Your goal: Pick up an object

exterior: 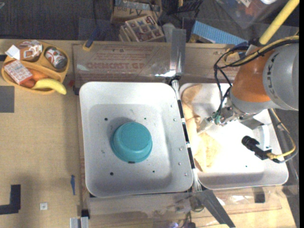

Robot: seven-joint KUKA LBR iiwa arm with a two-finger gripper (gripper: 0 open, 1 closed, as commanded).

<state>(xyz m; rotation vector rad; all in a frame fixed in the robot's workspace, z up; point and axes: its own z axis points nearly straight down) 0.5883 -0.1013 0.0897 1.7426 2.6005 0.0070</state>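
Arm [266, 80] low over right bin [247, 175], approach step; finger state: cannot tell. Teal bowl [132, 141] alone in left bin [95, 103]. Next: choose target, descend.

Grey arm [266, 75] reaching from right, claw [214, 120] lowered

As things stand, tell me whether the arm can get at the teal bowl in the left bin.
Probably yes. The teal bowl sits alone, upside down, mid left bin, open from above. The arm is over the right bin and must cross the divider between them.
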